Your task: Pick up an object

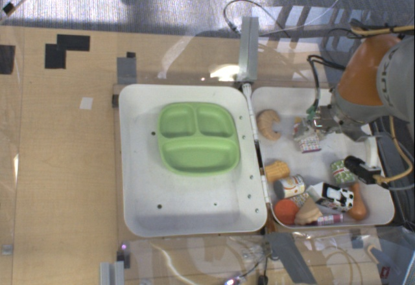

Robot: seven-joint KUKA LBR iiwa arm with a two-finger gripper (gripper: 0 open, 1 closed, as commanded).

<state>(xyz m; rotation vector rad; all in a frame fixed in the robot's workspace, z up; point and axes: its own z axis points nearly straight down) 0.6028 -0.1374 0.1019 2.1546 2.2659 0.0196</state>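
Observation:
My gripper (314,120) hangs over the back middle of the right bin (285,97), below the grey wrist and orange band of the arm. A small white packet with pink print (310,144) lies just in front of it. A beige croissant-shaped toy (268,124) sits to its left. Nearer the front lie a yellow piece (277,170), a small can (293,185), a red-orange ball (284,211), a black-and-white cow toy (338,197), a green patterned cup (341,172) and an orange carrot (358,203).
The left bin (139,167) holds a green divided plate (198,138). A metal divider (254,141) runs between the two bins. Cables and a black part (360,170) of the arm hang over the right bin's right side. A pink marker (328,219) lies at the front rim.

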